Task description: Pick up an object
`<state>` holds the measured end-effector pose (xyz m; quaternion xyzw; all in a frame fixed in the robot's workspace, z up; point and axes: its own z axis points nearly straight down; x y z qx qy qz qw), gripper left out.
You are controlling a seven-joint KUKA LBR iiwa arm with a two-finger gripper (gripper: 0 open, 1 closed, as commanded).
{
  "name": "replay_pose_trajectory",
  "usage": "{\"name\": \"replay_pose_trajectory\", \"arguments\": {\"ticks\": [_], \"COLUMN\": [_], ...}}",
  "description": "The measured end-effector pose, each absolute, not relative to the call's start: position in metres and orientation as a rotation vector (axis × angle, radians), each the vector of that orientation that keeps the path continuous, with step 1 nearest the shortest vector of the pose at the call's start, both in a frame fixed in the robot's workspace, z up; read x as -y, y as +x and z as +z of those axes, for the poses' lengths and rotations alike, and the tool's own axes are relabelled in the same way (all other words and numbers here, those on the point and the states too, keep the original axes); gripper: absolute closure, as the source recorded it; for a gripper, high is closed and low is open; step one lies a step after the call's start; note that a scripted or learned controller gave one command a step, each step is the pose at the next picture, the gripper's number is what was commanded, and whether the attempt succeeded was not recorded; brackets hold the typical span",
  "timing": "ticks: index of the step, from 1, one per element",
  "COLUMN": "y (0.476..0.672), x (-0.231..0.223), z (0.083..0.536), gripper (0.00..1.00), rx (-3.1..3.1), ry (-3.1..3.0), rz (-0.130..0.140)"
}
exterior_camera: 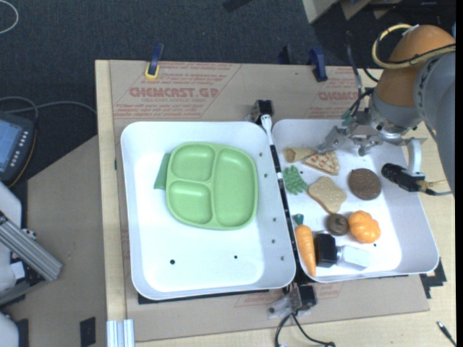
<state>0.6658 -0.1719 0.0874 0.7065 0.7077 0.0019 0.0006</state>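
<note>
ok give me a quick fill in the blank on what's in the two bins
1. The green tray lies in the ____ bin.
2. The tray has ____ compartments.
3. The pizza slice lies in the ____ bin.
4. The carrot lies along the right bin's ____ wall.

Missing words: left; three; right; left

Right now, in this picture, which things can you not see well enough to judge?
- Gripper: small, grey against the right bin's white floor near the pizza slice; its finger state is unreadable.
- Black and white object: too small to identify, its left end against the carrot.
- Arm: cut off by the camera view's right edge.
</note>
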Motion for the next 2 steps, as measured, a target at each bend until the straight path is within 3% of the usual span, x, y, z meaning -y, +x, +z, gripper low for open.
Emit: {"name": "replay_pose_trajectory", "arguments": {"ticks": [1,2], "y": [0.669,0.666], "x": [0.171,0.162], "z": [0.104,0.161], "gripper": [1.00,1.00], "rx": [-2.218,-2.218], "ry": [2.210,2.215], "rz": [0.018,0.006]}}
